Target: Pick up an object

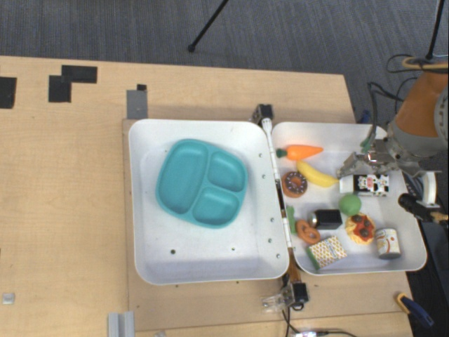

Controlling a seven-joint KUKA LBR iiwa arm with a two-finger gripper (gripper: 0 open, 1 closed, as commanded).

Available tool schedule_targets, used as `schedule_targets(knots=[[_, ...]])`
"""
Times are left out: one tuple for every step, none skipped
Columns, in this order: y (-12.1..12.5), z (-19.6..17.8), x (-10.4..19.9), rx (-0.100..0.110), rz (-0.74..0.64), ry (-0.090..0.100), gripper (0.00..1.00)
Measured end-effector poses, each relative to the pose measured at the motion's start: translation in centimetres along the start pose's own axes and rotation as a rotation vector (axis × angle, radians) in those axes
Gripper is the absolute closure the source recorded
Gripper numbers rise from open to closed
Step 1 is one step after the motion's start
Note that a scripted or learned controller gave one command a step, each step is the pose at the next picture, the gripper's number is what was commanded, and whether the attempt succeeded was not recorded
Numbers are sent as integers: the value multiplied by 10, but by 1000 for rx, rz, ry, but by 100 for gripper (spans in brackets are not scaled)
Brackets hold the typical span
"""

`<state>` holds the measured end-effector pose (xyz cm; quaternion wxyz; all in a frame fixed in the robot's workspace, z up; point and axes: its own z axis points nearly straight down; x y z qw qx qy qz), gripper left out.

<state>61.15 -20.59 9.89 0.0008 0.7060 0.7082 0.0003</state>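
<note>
1. Nearest the bottom of the camera view, the front of the right bin (pixel 414 262) holds a small white can (pixel 386 242) at its right corner, a patterned packet (pixel 327 250) left of it, and a red and yellow toy food piece (pixel 360 228) between and just behind them.
2. A brown round piece (pixel 306 231) lies near the bin's left wall, beside a black block (pixel 327 218), with a green ball (pixel 350 204) just right of the block.
3. Farther back sit a chocolate donut (pixel 295 183), a banana (pixel 316 175) and, behind both, a carrot (pixel 304 151) by the back wall.
4. A white carton with black marks (pixel 370 184) lies right of the banana.
5. The gripper (pixel 359 161) hangs just above that carton, fingers spread a little with nothing between them; the arm (pixel 421 121) reaches in from the right.
6. The left bin (pixel 168 262) holds a teal plate with 3 compartments (pixel 202 182), set well apart from the toys.
</note>
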Motion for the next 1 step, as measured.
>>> schedule_targets(knots=[[57,14,3,9,-2,9,0]])
